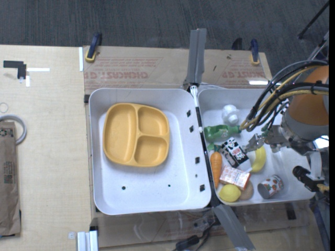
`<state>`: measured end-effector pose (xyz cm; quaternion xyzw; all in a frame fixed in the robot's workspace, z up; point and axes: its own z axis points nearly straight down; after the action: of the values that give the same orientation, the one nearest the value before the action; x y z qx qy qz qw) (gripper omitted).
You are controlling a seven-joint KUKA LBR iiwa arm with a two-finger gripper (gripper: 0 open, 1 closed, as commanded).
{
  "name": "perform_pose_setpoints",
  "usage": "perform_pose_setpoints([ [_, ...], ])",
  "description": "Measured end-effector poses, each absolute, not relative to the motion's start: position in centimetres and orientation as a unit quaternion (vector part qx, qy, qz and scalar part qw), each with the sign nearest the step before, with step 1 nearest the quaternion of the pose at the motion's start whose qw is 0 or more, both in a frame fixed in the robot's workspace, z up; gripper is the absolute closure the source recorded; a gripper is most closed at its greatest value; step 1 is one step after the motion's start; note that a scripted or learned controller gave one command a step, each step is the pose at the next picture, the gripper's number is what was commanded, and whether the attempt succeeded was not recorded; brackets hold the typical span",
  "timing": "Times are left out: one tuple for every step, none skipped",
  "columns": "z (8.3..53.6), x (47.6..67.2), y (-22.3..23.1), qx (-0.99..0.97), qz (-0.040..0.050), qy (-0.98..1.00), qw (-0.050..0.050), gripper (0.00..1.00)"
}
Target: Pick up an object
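The right bin [272, 95] holds a cluster of small objects. A green bottle [220, 133] lies near its left wall, with a white cap-like item [229, 112] behind it. An orange carrot [215, 167] lies along the divider. A black-and-white carton [234, 152] sits beside a yellow banana [258, 160]. Toward the front are a red-and-white box [234, 177], a lemon [230, 193] and a printed can [269, 186]. My gripper [261, 141] hangs low over the banana's top end, just right of the carton.
The left bin [99, 156] carries a yellow divided plate [136, 135]. A grey divider bar [197, 56] runs between the bins at the back. Black and yellow cables [277, 95] arch over the right bin's back right. A brown bag [9, 177] lies far left.
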<state>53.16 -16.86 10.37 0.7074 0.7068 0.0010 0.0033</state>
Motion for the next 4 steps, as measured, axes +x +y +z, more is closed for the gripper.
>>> perform_pose_setpoints([
  [10.37,53.16,-16.86,0.707,0.0010,0.707,0.003,0.00],
  [10.37,53.16,-16.86,0.707,0.0010,0.707,0.003,0.00],
  [10.37,53.16,-16.86,0.707,0.0010,0.707,0.003,0.00],
  [11.32,53.25,-16.94,0.708,0.0013,0.706,0.004,1.00],
])
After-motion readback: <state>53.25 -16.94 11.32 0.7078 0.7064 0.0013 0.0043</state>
